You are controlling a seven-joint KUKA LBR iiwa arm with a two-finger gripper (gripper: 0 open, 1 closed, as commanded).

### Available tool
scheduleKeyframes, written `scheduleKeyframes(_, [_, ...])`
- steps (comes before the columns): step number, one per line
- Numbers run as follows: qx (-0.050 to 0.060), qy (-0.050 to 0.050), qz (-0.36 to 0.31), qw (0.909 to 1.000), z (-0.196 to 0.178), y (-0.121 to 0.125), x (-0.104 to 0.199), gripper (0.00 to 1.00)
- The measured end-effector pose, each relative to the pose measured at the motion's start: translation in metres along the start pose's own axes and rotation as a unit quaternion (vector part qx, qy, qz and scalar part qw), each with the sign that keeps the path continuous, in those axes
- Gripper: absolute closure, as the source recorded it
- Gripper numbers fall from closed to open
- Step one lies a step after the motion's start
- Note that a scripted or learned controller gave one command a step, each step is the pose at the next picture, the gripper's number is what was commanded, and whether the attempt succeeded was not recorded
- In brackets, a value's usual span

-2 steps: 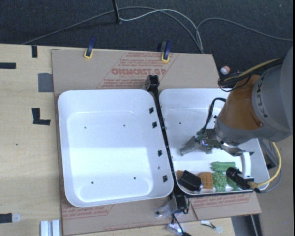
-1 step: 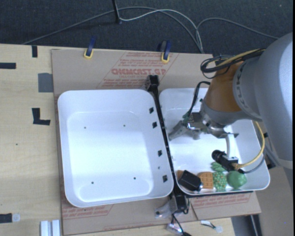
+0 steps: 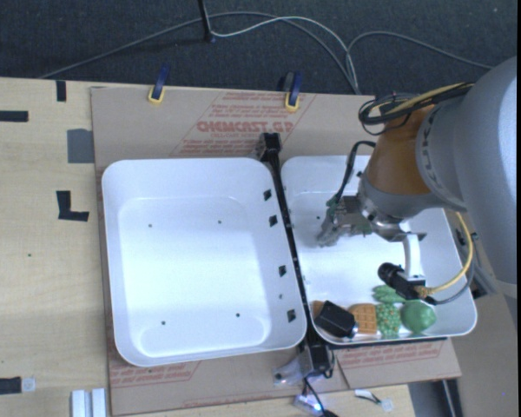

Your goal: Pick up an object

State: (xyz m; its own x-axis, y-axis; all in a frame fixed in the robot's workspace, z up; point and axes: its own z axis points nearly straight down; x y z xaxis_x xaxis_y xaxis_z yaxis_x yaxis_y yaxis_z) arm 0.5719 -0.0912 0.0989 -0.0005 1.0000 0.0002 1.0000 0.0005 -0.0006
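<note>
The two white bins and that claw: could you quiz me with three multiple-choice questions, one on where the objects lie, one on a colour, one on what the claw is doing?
1. Where do the small objects lie?
A. Left bin, far corner
B. Right bin, near edge
C. On the cardboard

2. What colour is the round object at the right end of that row?
A. Green
B. Red
C. Blue

3. What is the claw doing?
A. Lifting the black object
B. Resting in the left bin
C. Poised over the right bin's bare floor

Answers:
1 B: the objects cluster along the right bin's near edge.
2 A: the round object is green.
3 C: the claw sits apart from the black object.
</note>
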Motion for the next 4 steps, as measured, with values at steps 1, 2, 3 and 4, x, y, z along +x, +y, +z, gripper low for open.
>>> scheduleKeyframes(1, [-0.006, 0.0, -0.002, 1.0, -0.15, -0.035, 0.041, 1.0])
scheduleKeyframes(2, [-0.003, 0.0, -0.001, 1.0, -0.201, -0.08, 0.064, 1.0])
scheduleKeyframes(3, [0.002, 0.0, 0.0, 1.0, -0.165, -0.031, 0.065, 1.0])
scheduleKeyframes(4, [-0.002, 0.0, -0.002, 1.0, -0.222, 0.026, 0.103, 1.0])
